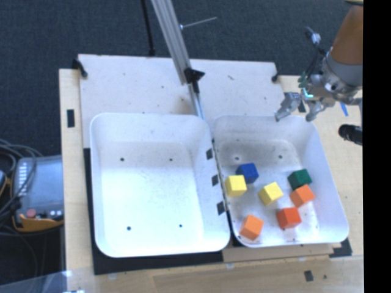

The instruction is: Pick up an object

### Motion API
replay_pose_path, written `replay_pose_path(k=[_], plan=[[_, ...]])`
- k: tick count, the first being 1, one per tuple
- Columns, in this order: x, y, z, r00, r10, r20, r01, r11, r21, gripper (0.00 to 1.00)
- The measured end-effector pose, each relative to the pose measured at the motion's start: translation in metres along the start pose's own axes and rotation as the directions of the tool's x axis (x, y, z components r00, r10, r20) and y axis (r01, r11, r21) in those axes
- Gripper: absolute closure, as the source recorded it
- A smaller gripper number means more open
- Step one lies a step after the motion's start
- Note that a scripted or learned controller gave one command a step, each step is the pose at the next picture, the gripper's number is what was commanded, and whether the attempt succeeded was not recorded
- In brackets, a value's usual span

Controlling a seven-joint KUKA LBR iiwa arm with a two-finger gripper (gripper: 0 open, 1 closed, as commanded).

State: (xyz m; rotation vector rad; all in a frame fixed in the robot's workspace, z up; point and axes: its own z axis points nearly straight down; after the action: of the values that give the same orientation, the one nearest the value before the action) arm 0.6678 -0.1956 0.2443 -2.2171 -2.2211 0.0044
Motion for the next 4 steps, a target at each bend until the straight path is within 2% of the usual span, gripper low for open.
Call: replay_pose_path(k=[1, 2, 4], plan=[[0.000, 0.001, -0.003, 1.000, -0.004, 0.003, 0.004, 1.000, -0.004, 0.00], [-0.003, -0.010, 0.047, 1.000, 0.002, 0.002, -0.002, 1.000, -0.001, 0.00], [0.000, -0.010, 0.141, 1.000, -0.001, 0.001, 0.001, 1.000, 0.000, 0.00]])
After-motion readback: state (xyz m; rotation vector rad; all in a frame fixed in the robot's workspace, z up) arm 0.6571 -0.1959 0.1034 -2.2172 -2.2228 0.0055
